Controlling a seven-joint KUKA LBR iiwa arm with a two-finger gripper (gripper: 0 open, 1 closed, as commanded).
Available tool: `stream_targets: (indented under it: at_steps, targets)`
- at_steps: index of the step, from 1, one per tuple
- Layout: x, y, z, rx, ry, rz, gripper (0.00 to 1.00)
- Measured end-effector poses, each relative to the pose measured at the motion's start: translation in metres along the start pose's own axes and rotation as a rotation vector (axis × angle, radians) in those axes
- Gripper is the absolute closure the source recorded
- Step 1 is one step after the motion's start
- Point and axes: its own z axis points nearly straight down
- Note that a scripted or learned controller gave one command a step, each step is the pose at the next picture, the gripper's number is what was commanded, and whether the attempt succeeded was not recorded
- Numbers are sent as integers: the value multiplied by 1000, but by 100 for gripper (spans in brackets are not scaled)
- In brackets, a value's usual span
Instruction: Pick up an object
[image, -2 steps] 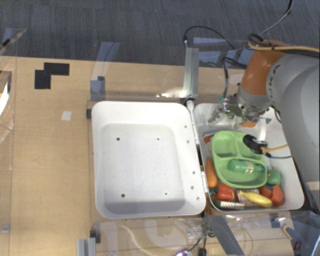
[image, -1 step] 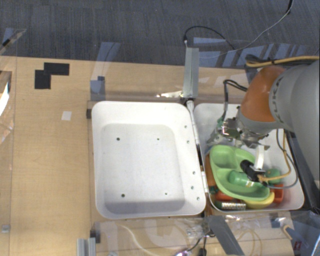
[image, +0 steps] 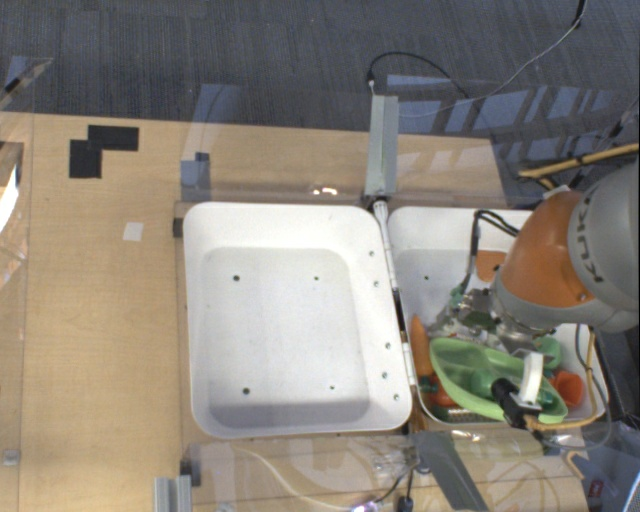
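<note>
- The green bowl (image: 480, 372) lies tilted in the right bin (image: 430, 240), in the half of it that sits lower in the view.
- The gripper (image: 478, 322) hangs over the bin's middle, just above the bowl's far rim. The wrist hides it, so I cannot tell whether it is open or closed, or holding anything.
- The bowl looks like thin, stiff plastic: likely light, smooth and slippery, not fragile.
- Best hold is probably a pinch across the rim wall.
- 1 orange piece (image: 420, 350) by the bin's left wall crowds the bowl.
</note>
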Motion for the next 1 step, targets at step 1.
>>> stream_targets:
  at_steps: [1]
  targets:
    - [2,6,1,9,1,96,0]
